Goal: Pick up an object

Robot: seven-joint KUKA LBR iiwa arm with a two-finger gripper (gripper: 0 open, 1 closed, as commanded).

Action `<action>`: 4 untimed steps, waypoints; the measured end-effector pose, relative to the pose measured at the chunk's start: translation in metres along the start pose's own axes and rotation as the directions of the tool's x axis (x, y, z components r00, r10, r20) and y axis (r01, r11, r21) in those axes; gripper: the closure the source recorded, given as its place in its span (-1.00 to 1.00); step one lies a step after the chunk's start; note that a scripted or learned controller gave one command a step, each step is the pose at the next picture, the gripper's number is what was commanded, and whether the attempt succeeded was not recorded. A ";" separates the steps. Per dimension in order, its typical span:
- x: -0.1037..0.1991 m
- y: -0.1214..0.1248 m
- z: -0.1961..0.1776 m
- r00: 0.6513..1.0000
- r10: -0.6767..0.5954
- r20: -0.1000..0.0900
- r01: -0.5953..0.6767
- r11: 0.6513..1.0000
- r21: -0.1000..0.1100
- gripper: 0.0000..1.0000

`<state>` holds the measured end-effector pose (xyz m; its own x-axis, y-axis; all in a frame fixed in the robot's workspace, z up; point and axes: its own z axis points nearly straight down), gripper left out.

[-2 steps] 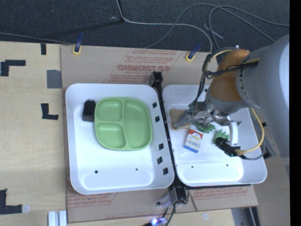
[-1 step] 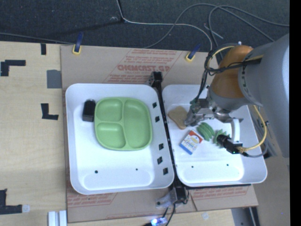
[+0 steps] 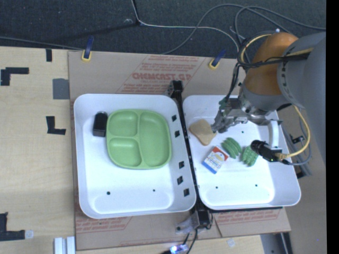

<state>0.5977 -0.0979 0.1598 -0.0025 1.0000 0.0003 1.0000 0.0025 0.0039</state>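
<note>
My gripper [image 3: 221, 124] hangs low over the right bin [image 3: 238, 194], near its upper left part. Its tips sit just right of a tan, bread-like piece [image 3: 201, 132] lying by the bin's left wall. A green ribbed object [image 3: 231, 145] and a second green piece [image 3: 249, 155] lie just below and right of the gripper. A small carton in red, white and blue [image 3: 214, 159] rests below the tan piece. I see nothing between the fingers.
The left bin [image 3: 127, 194] holds a green divided plate [image 3: 139, 138] and a small black block [image 3: 99, 124] at its left. Cables loop behind the bins and around the arm [image 3: 267, 67]. A black divider strip [image 3: 183, 142] separates the bins.
</note>
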 end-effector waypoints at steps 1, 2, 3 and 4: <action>-0.004 0.004 -0.063 1.000 0.001 0.001 -0.001 1.000 -0.002 1.00; -0.004 0.004 -0.060 1.000 0.002 0.001 -0.002 1.000 0.005 1.00; 0.052 -0.016 -0.051 1.000 -0.003 -0.001 0.003 1.000 0.007 1.00; 0.107 -0.034 -0.045 1.000 -0.003 -0.001 0.003 1.000 0.007 1.00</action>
<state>0.5631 0.0091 0.2045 -0.0060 1.0000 0.0013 1.0000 0.0060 -0.0036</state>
